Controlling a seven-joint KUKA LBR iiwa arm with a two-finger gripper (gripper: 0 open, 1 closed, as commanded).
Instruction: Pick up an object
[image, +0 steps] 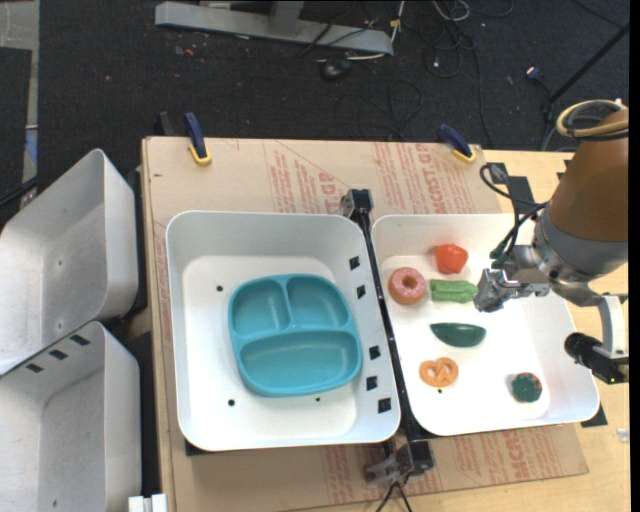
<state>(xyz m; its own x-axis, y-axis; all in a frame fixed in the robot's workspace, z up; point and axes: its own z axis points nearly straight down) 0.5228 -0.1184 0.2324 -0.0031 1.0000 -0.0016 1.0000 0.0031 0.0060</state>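
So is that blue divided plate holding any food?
Empty. The blue divided plate sits alone in the left bin; its three compartments show only bare blue.

Dark floor (90, 60) strewn with cables (420, 90) behind a cardboard-topped bench (290, 165).

Divided plate (295, 335) in left bin (190, 240). Right bin (570, 400) holds donut (407, 285), pepper (451, 258) behind pickle (453, 291), leaf (459, 334), pretzel (439, 372), ball (527, 386) near front right. End effector (492, 292) just right of pickle.

The pincer (492, 292) looks too blurred to read; the arm (595, 200) is cropped.
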